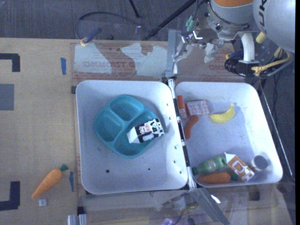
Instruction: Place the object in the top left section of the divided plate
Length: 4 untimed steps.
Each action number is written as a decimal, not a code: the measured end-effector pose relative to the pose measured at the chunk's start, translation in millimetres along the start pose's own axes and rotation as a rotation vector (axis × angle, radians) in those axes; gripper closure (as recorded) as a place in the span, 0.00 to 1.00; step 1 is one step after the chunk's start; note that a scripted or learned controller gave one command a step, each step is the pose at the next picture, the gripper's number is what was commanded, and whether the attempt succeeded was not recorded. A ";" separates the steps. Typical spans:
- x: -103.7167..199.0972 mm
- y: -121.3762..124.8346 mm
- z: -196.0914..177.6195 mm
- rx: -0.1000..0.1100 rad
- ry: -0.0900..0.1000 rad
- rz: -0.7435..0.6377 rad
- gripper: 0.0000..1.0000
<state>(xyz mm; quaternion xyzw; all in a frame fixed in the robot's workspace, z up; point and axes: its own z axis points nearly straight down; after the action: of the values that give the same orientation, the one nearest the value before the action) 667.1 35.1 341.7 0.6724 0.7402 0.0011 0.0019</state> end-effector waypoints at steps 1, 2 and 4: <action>-6.2 -0.7 -16.9 0.001 0.000 0.243 0.00; -13.8 -1.5 -22.1 0.002 0.000 0.412 0.00; -49.2 -12.5 -16.3 0.007 -0.002 1.123 0.00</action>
<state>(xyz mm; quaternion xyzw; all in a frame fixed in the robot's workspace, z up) 659.3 -15.0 358.0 0.9633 0.2683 -0.0011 -0.0004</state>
